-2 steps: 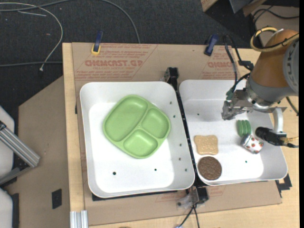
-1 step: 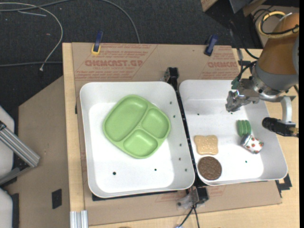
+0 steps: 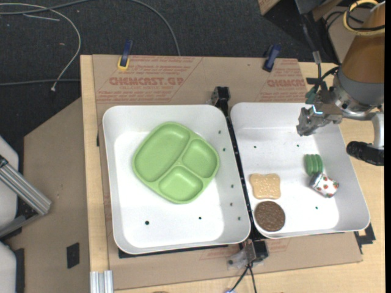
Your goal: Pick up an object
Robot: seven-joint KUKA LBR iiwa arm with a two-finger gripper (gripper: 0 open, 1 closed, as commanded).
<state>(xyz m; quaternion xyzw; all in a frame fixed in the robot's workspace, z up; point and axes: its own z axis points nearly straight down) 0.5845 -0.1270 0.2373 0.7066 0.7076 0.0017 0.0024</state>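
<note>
In the right bin lie a small green ridged object, a white piece with red spots, a tan slice of toast and a round brown patty. My gripper hangs over the bin's far right part, above and just beyond the green object. Nothing shows between its tips. A green three-compartment plate rests in the left bin.
Both bins sit on a cardboard sheet held by blue clamps at the back. A black bracket stands between the bins at the far side. Cables run across the dark floor behind.
</note>
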